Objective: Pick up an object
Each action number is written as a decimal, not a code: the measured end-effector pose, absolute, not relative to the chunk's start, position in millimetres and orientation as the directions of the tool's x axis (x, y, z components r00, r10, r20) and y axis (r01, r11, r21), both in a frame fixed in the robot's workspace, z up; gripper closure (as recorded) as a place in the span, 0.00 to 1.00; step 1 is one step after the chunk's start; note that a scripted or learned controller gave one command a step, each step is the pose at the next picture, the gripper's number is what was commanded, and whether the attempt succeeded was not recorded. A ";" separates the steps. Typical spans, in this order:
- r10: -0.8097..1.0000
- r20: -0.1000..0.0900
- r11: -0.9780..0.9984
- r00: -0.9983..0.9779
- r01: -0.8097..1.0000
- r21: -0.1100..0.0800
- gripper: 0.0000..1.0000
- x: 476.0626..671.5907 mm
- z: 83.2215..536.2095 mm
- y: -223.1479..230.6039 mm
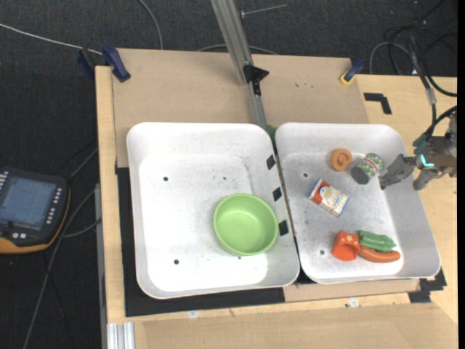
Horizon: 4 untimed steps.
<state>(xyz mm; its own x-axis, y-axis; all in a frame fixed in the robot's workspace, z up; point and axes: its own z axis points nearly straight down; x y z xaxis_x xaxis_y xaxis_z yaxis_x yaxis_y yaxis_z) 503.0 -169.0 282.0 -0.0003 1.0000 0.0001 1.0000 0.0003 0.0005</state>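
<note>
No readable text anywhere.
The small carton [328, 197] and the can [368, 166] carry printed labels, too blurred to read.

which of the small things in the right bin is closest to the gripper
The small can with the green label, at the far right of the bin, just left of the gripper. The orange round piece, carton and toy vegetables lie farther away.

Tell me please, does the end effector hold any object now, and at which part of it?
Nothing is held. The end effector is at the right bin's right edge, fingers open, with nothing between them. The small can lies nearby, apart from it.
</note>
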 end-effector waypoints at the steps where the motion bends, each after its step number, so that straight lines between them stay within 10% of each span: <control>1: 1.000 0.000 0.000 0.000 1.000 0.000 0.00 503.0 282.0 -169.0; 4: 1.000 0.002 0.001 -0.001 1.000 -0.005 0.00 501.0 129.0 -165.5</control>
<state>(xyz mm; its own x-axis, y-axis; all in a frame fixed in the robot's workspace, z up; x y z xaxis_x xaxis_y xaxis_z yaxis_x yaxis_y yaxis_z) 501.0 -165.5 129.0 -0.0006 1.0000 0.0016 1.0000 0.0006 -0.0049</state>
